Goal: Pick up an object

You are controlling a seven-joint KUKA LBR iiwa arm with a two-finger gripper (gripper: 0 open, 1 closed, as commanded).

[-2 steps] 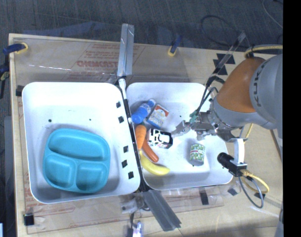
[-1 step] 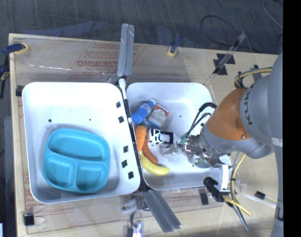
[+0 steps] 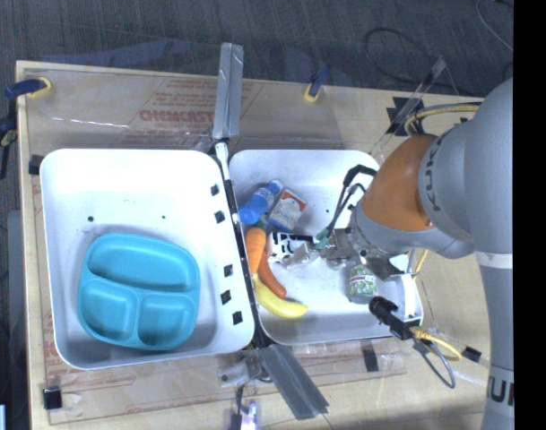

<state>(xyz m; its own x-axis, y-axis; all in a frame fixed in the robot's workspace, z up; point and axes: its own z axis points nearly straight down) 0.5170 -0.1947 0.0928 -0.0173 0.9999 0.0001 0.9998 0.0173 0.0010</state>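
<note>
We see the gripper (image 3: 301, 247) down among a carrot (image 3: 258, 256), banana (image 3: 279, 302) and blue bottle (image 3: 257, 206); can't tell its finger state. Board reads "CHEMCAST" (image 3: 172, 115).

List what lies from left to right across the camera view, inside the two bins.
Blue divided tray → carrot → banana → gripper → small jar with a green label.
</note>
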